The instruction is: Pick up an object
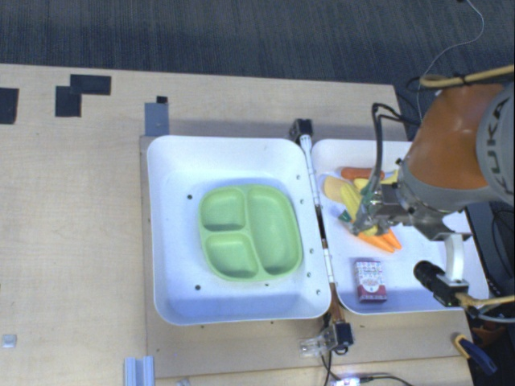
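Two white bins sit on the table, and the gripper point(368, 215) is down in the toy pile point(358, 207); I cannot tell its fingers' state, so it may slip off.

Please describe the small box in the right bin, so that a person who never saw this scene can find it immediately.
Look at the right white bin, the one the arm reaches over. Near its front edge, below the gripper and the pile of yellow and orange pieces, lies a small box. It lies apart from the pile, rectangular, red and white, with a purple lower edge.
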You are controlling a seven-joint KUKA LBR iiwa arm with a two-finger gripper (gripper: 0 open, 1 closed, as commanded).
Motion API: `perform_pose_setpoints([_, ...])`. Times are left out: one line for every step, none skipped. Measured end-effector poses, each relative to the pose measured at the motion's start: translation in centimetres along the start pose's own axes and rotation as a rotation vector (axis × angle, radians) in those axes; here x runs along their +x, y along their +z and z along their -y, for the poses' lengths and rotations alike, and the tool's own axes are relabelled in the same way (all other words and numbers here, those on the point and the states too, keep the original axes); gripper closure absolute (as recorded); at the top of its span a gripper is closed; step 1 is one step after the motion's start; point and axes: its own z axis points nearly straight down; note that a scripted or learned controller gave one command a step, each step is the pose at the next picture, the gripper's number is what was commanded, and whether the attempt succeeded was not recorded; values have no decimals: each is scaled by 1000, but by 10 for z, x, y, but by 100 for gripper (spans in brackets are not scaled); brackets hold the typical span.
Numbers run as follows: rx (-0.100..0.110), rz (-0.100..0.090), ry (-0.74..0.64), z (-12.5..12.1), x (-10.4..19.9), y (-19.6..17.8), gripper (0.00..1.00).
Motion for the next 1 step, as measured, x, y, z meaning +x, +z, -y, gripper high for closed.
perform_pose_setpoints([-2, 0, -5, -1, 1, -11, 100])
